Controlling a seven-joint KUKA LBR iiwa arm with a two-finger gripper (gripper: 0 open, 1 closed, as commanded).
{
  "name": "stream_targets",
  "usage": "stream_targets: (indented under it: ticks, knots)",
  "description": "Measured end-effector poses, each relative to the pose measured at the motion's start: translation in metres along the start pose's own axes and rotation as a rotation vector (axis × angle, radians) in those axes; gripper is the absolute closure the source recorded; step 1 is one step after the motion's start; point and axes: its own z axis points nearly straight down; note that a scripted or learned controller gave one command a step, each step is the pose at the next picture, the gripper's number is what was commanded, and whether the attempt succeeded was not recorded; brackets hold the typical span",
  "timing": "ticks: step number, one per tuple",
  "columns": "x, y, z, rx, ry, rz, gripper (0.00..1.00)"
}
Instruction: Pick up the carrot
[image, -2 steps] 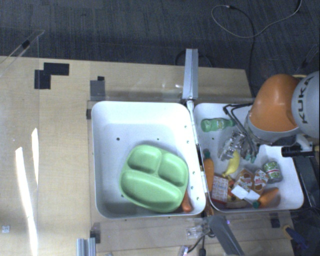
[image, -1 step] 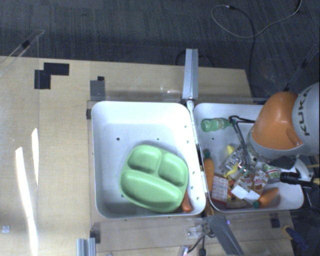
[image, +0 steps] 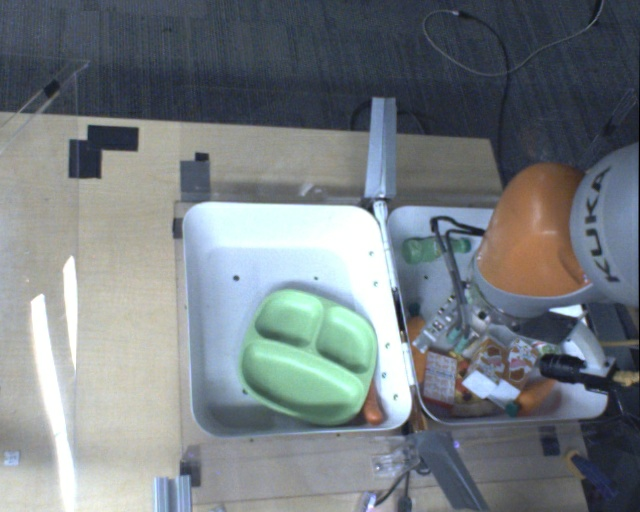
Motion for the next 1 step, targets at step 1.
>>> stream_targets:
  ticks: [1]
  knots:
    - [0.0109,0.0103,0.0006,0.001,0.001,-0.233,1.00]
